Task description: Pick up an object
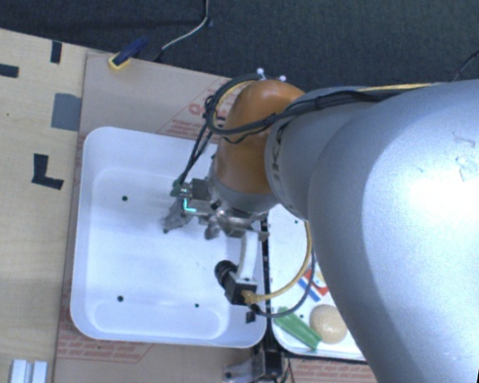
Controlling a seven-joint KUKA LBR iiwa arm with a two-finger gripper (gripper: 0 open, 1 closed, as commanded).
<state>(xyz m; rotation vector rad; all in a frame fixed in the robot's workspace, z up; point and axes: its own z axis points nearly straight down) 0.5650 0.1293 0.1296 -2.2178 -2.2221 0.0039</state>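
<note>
My gripper (190,226) hangs over the middle of the left white bin (130,272), under the orange wrist band (246,142). Its two grey fingertips (169,223) stand apart, open, with nothing between them. In the right bin (298,232), mostly hidden by the arm, lie a green stick-like object (297,330), a beige rounded object (327,324) and a piece with red and blue marks (318,290). These objects are well to the right of the gripper and below it in the view.
The big grey arm body (404,241) covers most of the right bin. A black cable with a yellow fitting (237,286) dangles by the divide between the bins. Cardboard (147,89) lies under the bins, and a clamp (255,371) sits at the front edge.
</note>
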